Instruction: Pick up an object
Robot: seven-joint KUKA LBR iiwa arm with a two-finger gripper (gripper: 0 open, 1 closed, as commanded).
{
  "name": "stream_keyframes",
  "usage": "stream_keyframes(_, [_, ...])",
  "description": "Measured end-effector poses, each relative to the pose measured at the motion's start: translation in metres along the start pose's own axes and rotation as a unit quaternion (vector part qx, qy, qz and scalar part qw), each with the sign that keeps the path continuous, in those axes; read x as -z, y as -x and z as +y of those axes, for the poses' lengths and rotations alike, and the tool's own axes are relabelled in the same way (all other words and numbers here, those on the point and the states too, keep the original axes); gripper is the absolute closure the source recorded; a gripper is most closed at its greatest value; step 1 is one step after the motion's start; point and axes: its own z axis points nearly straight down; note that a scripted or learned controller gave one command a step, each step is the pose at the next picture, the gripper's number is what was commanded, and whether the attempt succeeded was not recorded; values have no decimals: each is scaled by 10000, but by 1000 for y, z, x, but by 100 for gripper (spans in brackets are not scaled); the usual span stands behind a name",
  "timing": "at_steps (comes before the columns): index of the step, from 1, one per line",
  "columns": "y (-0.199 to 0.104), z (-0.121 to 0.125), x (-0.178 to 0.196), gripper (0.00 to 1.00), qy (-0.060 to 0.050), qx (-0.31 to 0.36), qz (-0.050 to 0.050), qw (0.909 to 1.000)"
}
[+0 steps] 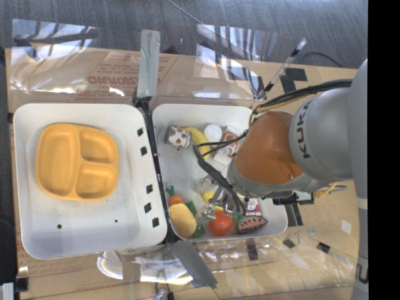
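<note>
The right bin (187, 114) holds a heap of toy food. A small cup with red spots (178, 137) lies near its far left, with a yellow banana (199, 136) and a white egg (214, 132) beside it. Along the near edge sit a yellow potato-like piece (182, 217), a red tomato (220, 224) and a watermelon slice (251, 223). My gripper (220, 199) reaches down into the middle of the bin, just above the tomato, under the arm's orange band (269, 156). The arm hides the bin's right half.
The left bin (37, 230) holds a yellow divided plate (76, 161) in its far half; its near half is bare white floor. A black divider with clips (150, 167) separates the bins. Cardboard and tape surround both.
</note>
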Motion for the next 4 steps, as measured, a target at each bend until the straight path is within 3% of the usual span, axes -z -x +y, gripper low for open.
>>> stream_keyframes(1, [76,8,20,0,-14,-442,23,9990])
stream_keyframes(2, [27,1,-1,0,-6,-414,12,9991])
stream_keyframes(3, [28,3,10,100,-3,-369,8,9993])
stream_keyframes(4, [27,75,150,100,9,336,-35,9994])
